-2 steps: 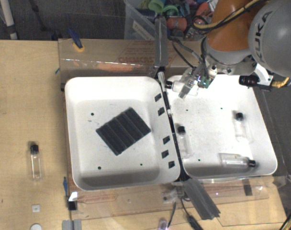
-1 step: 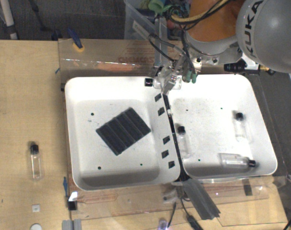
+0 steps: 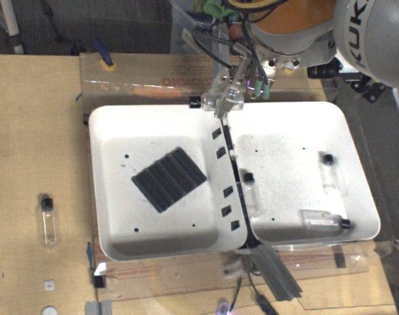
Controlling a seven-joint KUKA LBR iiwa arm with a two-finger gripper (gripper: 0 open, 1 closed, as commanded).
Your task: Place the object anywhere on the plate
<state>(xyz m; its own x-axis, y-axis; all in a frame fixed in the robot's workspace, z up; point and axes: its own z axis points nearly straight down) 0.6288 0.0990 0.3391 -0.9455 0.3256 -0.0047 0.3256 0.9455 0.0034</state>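
Note:
A dark ribbed square plate lies flat in the left bin. Three clear vials with black caps rest in the right bin: one by the divider, one toward the right wall, one on its side at the front right. My gripper hangs over the back rim where the two bins meet. It is behind the plate and apart from every vial, and I see nothing in it.
Another clear vial lies on the wooden bench left of the bins. A translucent box of clutter stands behind the bins. Cables trail near the wrist. Black tabs mark the divider.

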